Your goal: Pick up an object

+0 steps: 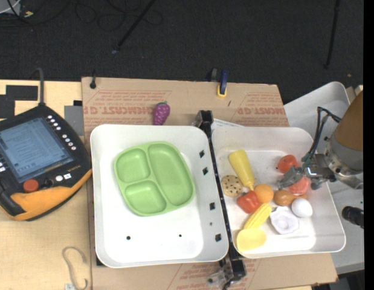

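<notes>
Toys: about nine in the right bin (322, 237), clustered just left of and below the fingers (293, 177).
Fingers: low among the toys; apart or together, cannot tell.
Left bin (108, 234): one green divided plate (153, 178).
Table: one purple grape toy (161, 113).

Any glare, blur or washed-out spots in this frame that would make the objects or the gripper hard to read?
Camera view: the white bins are bright but keep their edges; the green tray and yellow bottle read sharp; the gripper is soft and merges with the red toys beneath it, so its fingers are unclear; the floor behind is dark and underexposed.
</notes>
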Tool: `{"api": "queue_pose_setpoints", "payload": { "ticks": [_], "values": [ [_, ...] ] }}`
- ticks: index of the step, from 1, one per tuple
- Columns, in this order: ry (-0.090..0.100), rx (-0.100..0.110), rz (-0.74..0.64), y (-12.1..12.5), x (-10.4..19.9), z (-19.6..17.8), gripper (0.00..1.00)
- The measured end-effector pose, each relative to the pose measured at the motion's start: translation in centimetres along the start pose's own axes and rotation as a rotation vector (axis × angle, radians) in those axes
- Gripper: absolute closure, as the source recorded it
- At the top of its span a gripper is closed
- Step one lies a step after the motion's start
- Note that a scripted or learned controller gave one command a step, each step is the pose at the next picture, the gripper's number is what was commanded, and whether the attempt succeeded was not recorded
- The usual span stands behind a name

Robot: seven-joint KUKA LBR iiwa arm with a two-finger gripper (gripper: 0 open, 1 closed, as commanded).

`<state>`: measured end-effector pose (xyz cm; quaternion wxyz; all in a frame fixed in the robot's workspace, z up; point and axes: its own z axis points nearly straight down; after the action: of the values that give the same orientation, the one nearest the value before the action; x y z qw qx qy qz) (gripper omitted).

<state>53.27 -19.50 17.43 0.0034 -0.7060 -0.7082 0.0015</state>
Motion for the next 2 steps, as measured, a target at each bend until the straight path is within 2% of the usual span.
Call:
{"api": "queue_pose_setpoints", "payload": {
  "ticks": [1,2],
  "values": [
    [0.0,0.001,0.001,-0.4,0.3,6.4,0.0],
    [-0.013,-0.017,0.004,-0.1,0.1,8.2,0.0]
  ]
}}
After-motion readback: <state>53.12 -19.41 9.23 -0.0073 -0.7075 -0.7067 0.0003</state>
